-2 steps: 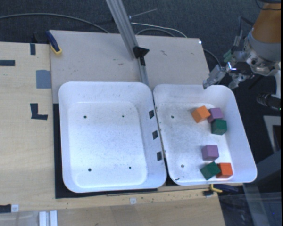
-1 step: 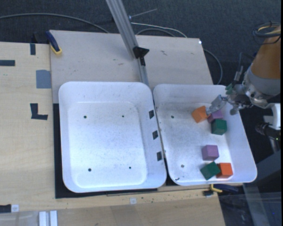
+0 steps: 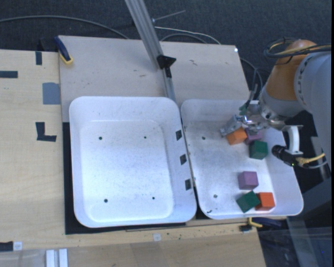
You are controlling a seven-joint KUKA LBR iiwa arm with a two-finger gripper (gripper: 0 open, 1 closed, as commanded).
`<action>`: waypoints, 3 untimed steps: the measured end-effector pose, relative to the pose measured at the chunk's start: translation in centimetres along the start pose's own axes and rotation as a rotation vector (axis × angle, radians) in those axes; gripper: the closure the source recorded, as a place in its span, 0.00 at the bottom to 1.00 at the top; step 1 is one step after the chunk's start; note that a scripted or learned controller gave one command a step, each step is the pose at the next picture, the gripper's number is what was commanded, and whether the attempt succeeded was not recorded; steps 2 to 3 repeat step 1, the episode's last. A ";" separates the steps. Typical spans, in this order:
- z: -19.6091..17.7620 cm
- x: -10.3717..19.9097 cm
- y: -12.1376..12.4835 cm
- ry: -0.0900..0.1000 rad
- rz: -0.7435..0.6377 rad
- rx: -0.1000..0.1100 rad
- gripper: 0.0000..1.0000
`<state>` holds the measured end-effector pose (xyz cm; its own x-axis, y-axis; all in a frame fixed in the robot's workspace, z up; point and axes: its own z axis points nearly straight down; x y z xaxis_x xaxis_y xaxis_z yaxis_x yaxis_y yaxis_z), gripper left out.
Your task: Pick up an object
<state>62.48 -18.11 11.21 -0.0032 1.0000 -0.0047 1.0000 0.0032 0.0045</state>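
My gripper is low in the upper part of the right bin, reaching in from the right. An orange block lies directly under and against its tip, partly covered by it. Whether the block is held I cannot tell. Just to the right lie a small magenta piece and a dark green cube. Nearer the front of the same bin lie a purple cube, a second green block and an orange-red block, the last two touching.
The left bin sits beside the right one, with a raised divider edge between them. A metal pole slants over the bench behind the bins. The arm's body overhangs the right bin's right rim.
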 end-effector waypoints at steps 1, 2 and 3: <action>0.2 -0.6 -1.5 -0.005 -0.001 -0.021 0.00; 0.2 -0.6 -1.5 -0.005 -0.001 -0.021 0.00; 0.2 -0.6 -1.5 -0.005 -0.001 -0.021 0.00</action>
